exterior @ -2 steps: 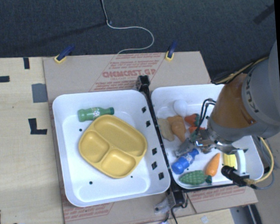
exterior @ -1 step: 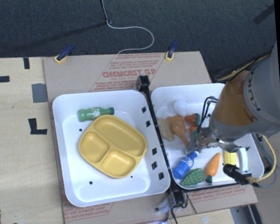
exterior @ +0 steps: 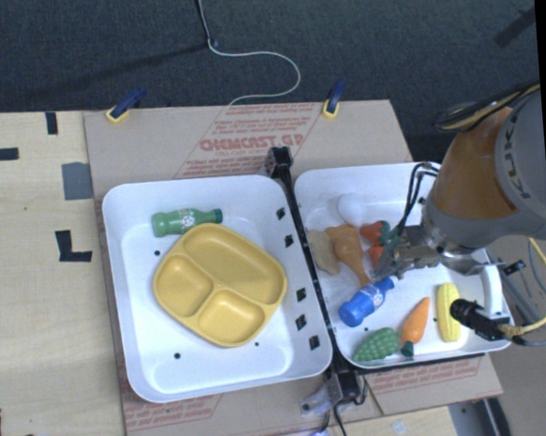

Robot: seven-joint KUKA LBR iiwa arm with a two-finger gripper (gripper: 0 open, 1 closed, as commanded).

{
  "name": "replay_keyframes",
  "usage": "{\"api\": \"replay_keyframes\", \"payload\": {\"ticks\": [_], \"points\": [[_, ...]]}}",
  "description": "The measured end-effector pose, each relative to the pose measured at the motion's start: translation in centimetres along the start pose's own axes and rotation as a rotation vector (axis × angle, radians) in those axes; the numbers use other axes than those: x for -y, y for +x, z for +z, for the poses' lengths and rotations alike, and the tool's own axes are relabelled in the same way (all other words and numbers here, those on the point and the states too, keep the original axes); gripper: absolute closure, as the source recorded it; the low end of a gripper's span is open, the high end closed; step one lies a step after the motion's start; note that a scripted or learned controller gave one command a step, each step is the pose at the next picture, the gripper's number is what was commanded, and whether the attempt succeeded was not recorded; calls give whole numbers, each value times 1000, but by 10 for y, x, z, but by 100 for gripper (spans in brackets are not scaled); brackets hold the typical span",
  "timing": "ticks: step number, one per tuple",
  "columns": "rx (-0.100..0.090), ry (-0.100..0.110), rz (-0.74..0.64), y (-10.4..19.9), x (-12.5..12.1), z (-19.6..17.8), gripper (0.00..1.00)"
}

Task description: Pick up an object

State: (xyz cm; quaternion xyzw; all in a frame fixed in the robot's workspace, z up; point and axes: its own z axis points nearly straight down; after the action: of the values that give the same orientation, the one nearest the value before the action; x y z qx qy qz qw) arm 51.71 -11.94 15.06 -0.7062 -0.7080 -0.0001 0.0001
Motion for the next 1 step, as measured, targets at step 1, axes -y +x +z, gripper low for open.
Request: {"api": "replay_keyframes", "payload": {"ticks": [1], "points": [[0, 1, 1, -6, 0, -42, 100]]}}
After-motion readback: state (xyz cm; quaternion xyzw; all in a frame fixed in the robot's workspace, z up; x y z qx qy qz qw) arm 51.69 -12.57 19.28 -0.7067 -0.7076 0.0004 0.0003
